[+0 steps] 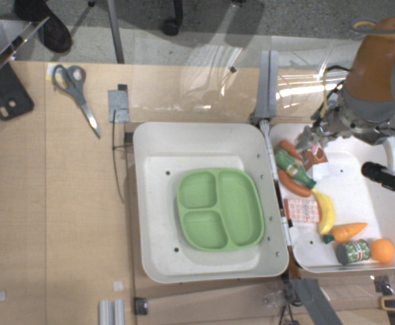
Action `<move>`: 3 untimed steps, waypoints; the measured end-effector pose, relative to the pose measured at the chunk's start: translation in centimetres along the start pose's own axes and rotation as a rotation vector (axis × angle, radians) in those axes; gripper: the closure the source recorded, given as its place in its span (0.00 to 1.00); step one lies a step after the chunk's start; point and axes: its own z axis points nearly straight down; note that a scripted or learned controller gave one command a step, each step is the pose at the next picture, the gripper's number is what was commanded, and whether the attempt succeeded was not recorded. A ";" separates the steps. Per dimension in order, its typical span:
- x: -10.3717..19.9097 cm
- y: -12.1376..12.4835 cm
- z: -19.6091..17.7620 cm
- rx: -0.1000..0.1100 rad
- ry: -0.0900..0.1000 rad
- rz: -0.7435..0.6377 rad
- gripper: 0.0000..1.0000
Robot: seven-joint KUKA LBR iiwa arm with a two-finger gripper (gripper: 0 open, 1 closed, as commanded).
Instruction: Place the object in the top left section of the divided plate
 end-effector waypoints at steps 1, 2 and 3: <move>7.7 -3.1 -2.5 0.001 0.002 -0.215 1.00; 11.9 -9.3 -3.0 0.001 0.003 -0.466 1.00; 23.6 -6.1 -7.4 -0.002 0.004 -0.568 1.00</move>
